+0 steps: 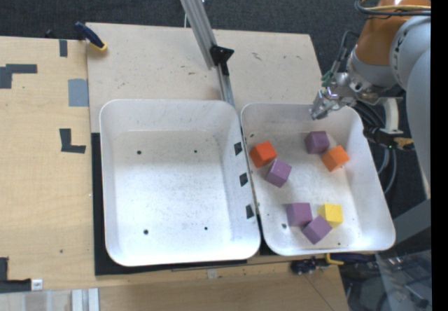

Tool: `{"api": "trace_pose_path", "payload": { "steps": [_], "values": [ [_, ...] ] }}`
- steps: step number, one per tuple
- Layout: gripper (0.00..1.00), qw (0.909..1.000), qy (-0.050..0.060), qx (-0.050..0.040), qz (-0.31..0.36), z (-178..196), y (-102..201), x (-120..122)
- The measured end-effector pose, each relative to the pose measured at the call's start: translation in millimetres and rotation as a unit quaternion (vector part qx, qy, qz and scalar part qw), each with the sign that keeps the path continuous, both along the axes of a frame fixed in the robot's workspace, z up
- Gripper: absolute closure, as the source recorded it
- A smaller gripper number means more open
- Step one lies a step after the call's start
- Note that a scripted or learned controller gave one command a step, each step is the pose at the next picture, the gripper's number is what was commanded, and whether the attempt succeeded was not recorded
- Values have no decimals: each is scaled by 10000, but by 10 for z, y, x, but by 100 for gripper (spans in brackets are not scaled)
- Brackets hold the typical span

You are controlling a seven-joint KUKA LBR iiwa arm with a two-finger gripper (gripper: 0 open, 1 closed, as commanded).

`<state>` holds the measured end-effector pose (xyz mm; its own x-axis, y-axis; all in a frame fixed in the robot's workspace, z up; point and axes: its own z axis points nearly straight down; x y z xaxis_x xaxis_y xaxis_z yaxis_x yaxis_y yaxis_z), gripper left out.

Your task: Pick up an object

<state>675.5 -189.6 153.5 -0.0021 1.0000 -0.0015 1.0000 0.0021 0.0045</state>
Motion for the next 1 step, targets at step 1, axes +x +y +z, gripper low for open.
{"api": "trace_pose_path", "payload": {
  "steps": [1],
  "values": [
    [100, 10000, -13, -3, 1, 641, 22, 53]
  ]
}}
